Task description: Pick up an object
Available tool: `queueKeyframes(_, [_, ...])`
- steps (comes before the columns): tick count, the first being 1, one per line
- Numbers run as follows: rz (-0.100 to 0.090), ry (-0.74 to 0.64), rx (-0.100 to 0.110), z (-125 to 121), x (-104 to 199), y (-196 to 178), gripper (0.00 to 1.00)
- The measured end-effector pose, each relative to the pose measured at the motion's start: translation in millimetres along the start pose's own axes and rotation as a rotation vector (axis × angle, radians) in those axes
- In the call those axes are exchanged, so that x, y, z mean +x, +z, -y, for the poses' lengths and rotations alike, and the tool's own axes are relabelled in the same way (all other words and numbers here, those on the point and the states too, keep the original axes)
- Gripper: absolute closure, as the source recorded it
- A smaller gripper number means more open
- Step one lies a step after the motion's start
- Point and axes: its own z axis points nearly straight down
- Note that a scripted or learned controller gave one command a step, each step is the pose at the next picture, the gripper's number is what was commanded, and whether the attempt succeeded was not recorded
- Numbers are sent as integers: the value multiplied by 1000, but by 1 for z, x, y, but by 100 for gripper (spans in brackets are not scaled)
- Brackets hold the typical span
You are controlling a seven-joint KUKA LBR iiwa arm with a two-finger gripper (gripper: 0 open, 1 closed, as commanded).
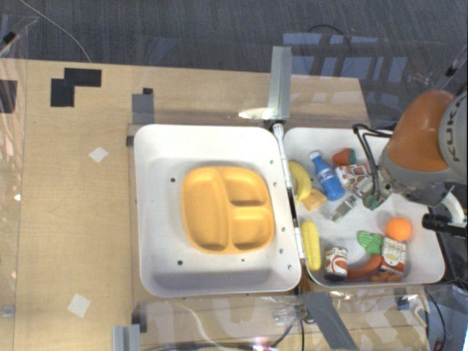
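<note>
- My claw hangs low over the middle of the right bin, and I cannot tell from up here whether it is released or clenched; nothing shows between it.
- Closest candidates: the blue bottle just to its left, and the small carton beside that.
- The bottle looks like light, stiff toy plastic, smooth and rounded, so likely slippery; I'd take it across the body, not the white cap.
- The banana and corn cob lie along the bin's left wall, awkward to reach.
- The orange ball sits nearer my arm; round, prone to rolling out.
- The yellow tray rests in the left bin.
</note>
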Motion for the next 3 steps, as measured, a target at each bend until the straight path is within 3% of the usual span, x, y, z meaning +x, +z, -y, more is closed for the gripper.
queueKeyframes(1, [-2, 100, 0, -64, 3, 1, 0])
queueKeyframes(2, [6, 96, -6, -65, 0, -13, 100])
queueKeyframes(3, [-49, -6, 36, -61, -56, -12, 100])
